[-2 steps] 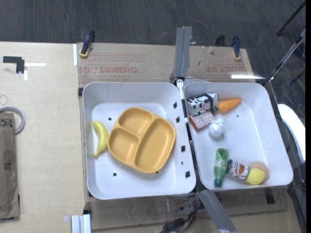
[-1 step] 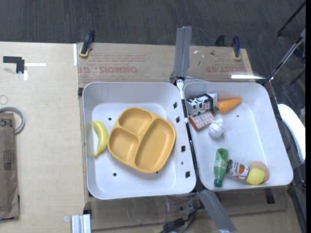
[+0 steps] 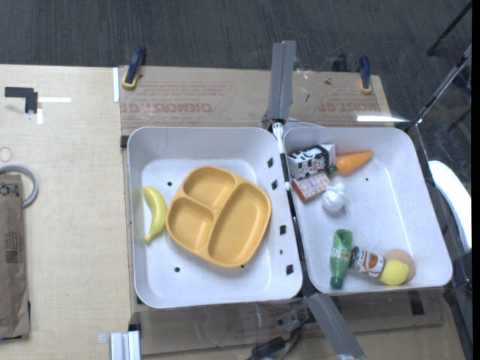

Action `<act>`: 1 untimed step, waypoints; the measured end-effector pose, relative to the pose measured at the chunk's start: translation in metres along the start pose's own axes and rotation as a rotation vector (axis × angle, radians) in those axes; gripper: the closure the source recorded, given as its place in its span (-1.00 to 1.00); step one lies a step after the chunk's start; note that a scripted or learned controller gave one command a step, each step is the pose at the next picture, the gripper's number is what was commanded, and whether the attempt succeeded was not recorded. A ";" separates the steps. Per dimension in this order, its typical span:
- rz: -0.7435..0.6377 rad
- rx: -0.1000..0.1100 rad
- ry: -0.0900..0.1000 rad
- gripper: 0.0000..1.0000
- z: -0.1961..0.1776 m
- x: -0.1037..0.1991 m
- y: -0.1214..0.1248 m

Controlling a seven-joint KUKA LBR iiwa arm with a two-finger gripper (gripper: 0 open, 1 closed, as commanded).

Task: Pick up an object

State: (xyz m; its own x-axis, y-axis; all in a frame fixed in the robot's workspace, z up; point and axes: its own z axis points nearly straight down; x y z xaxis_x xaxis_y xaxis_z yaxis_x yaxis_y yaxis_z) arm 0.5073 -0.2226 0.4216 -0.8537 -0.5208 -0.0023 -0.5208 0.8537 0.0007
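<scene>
In the right bin (image 3: 420, 171) | green bottle (image 3: 341, 257) beside lemon (image 3: 395, 273)

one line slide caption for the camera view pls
Yellow divided plastic plate and yellow banana in left white bin; right white bin holds small toys.

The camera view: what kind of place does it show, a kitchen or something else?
Probably a robot test bench in a lab, not a kitchen: two white bins clamped side by side on cardboard, toy food such as a banana and carrot, and carpet floor behind.
</scene>
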 end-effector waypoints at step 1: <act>0.010 -0.001 0.001 1.00 0.082 -0.031 -0.003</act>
State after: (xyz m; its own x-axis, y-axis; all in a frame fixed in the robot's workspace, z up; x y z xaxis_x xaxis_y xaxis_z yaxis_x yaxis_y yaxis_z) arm 0.5353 -0.2087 0.3399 -0.8591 -0.5118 -0.0015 -0.5118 0.8591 0.0021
